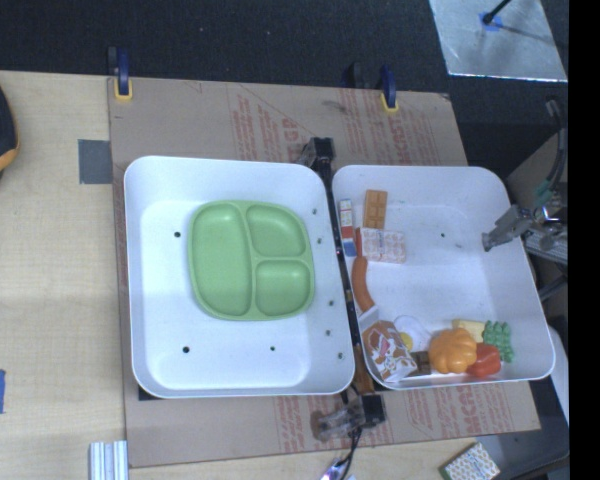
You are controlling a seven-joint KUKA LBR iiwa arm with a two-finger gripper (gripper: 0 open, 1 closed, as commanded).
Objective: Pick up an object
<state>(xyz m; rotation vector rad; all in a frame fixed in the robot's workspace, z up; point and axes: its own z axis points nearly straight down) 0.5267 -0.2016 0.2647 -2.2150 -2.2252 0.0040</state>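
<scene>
Green divided plate (251, 259) sits in left bin (150, 358); food toys crowd right bin's (520, 268) near corner. Hand (510, 226) at its right rim, grip state unclear.

Single fixed camera, high above surface (50, 268), looking down at slant. Far edge of surface sits at top of frame, dark floor beyond; near edge runs off bottom. Medium distance: left bin (150, 298) and right bin (500, 298) both fit whole, side by side, near centre. Left bin's green plate (250, 258) reads almost face-on. Arm side at frame right, tool (505, 230) poking in over right bin's rim.
</scene>
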